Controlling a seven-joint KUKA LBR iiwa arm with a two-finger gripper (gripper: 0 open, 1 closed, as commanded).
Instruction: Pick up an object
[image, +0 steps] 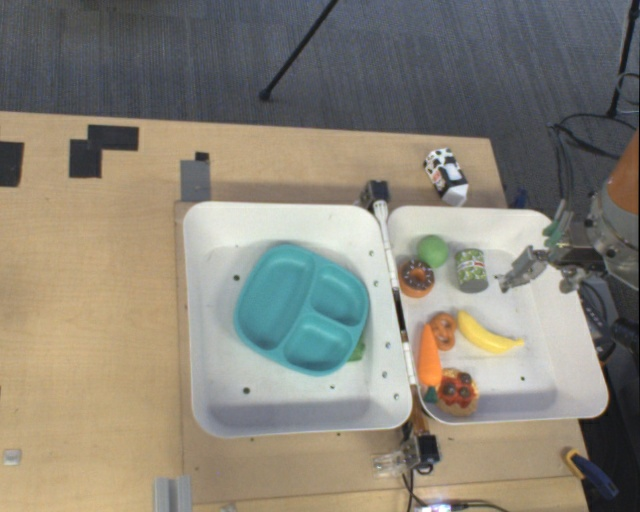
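Note:
The right bin (560, 400) holds several toy foods: a green ball (432, 249), a brown donut (416, 277), a small green can (470, 269), a yellow banana (488, 333), an orange carrot (429, 356), a small orange piece (443, 330) and a red-and-orange fruit cluster (457, 392). My gripper (541, 277) hangs over the bin's right side, to the right of the can and above the banana. Its fingers stand apart, open, with nothing between them.
The left bin (215, 400) holds a teal divided plate (303, 308) with something green under its right edge. A black-and-white toy carton (445, 175) lies on the bench behind the right bin. Cables hang at the far right.

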